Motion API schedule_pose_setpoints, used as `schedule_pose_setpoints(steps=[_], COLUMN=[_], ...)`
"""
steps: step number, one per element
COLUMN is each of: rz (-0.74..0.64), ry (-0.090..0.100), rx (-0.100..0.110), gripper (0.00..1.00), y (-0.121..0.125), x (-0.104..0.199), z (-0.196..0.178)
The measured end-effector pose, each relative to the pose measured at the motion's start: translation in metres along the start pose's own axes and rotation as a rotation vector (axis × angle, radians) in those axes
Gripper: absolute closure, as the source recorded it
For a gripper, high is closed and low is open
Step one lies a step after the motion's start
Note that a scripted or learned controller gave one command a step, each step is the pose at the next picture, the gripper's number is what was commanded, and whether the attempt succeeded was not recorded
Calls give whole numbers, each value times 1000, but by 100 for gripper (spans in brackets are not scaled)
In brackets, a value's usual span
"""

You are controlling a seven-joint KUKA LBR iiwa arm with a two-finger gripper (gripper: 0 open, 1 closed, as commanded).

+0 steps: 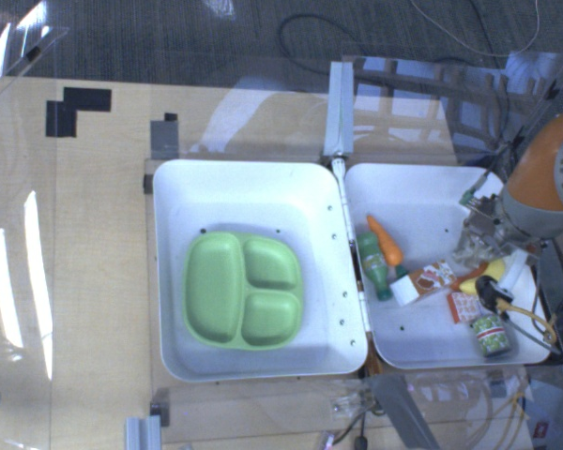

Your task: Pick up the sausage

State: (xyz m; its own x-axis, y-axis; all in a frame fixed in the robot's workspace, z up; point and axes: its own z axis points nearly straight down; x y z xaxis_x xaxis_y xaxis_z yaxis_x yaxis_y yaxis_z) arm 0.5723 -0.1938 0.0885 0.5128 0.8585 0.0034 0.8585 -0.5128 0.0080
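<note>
In the right bin (422,204), a small reddish-brown piece that looks like the sausage (464,306) lies near the right side, between a yellow item (473,284) and a green-topped can (491,337). My gripper (473,244) hangs low over the right bin, just above and behind that cluster, under the grey wrist and orange band (549,167). The wrist hides part of the cluster. I see nothing lifted in the gripper.
An orange carrot (385,239), a green bottle (373,266), a white block (404,290) and a printed packet (436,276) lie left of the cluster. The left bin (244,181) holds a green divided plate (244,290). Cables run along the right edge.
</note>
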Motion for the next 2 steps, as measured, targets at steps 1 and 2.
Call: schedule_pose_setpoints(steps=[1,2], rz=[32,-350], ry=[-1,0], rx=[3,-1], gripper=[100,100], y=[-35,-25], x=[-24,-11], z=[-22,-1])
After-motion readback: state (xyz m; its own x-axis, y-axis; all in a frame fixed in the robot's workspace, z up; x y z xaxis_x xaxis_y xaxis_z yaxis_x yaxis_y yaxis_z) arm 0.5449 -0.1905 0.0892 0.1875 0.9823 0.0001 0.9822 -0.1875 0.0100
